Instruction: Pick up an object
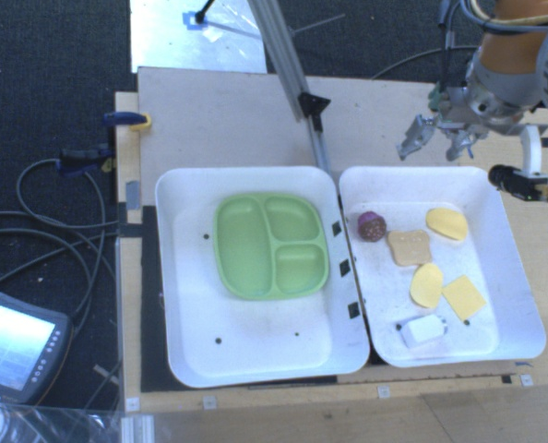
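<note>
Over the far edge of the right bin (pixel 386 290) hangs the gripper (pixel 433 146), jaws spread wide w/ nothing btw them. The things to pick all lie low in that bin: a dark red ball (pixel 372 226) near the far left corner, a tan slice (pixel 409 246) just beside it, a yellow bit (pixel 447 223) by the far edge, a yellow oval (pixel 426 285) & a yellow square (pixel 463 297) in the middle, & a white block (pixel 423 329) by the near edge. What could go wrong: most of these look flat & thin, so the fingers may close over the top & slip off w/o a hold. The red ball may roll away if 1 finger bumps it first. The ball & tan slice sit so close that a grab at 1 could push the other. Coming down where it hangs now, the gripper could hit the bin's far rim, not a thing. Other stuff: a green plate (pixel 272 245) lies in the left bin (pixel 191 293), well apart. A grey pole (pixel 283 49) slants down to the bench btw the 2 bins' far corners, left of the gripper; it prob. won't block a reach into the right bin.
</note>
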`<control>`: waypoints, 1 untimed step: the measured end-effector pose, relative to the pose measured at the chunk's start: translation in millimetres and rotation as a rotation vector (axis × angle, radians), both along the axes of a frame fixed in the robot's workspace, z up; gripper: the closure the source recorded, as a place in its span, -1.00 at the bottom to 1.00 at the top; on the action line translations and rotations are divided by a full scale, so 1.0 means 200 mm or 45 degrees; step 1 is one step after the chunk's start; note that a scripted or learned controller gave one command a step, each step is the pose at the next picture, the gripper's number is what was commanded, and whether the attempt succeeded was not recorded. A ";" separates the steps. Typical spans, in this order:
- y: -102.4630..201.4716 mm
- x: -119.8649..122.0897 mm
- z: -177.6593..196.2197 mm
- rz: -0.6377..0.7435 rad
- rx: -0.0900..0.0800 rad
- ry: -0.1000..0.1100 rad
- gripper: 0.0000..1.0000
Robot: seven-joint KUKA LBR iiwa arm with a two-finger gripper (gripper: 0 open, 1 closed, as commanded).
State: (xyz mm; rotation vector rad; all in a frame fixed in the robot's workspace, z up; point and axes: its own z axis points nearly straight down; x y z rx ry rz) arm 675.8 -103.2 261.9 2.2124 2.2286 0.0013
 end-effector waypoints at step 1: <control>0.00 0.00 0.00 0.001 -0.001 0.000 -1.00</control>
